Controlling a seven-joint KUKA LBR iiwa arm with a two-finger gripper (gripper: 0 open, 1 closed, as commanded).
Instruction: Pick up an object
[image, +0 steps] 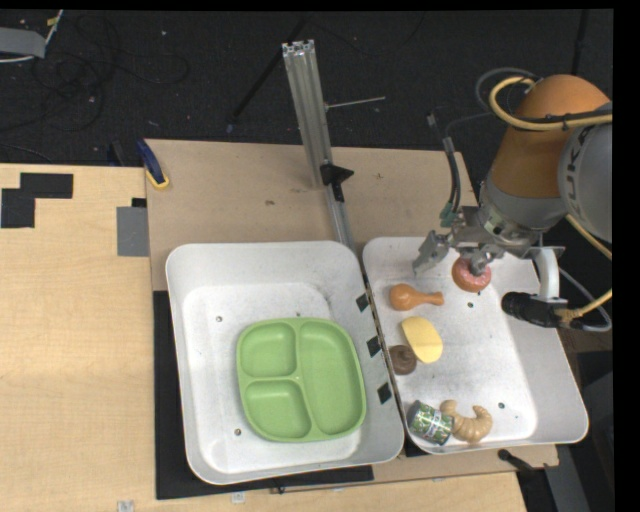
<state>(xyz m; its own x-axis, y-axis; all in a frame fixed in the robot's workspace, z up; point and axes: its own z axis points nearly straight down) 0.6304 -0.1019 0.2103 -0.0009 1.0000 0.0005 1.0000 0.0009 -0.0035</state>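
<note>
my gripper (462, 262) over right bin (540, 400) | grip: cannot tell | red ball (472, 276) right beside it, touching | orange drumstick (412, 296) left of ball

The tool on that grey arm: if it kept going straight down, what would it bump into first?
Most likely the round red object in the right bin; the tool sits just over it, though depth is hard to judge.

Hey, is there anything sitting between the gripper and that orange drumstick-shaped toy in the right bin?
Nothing visible does. The gripper hangs over the far end of the right bin, beside a red round toy. The orange drumstick toy lies just left of and nearer than it, with bare bin floor between them.
</note>
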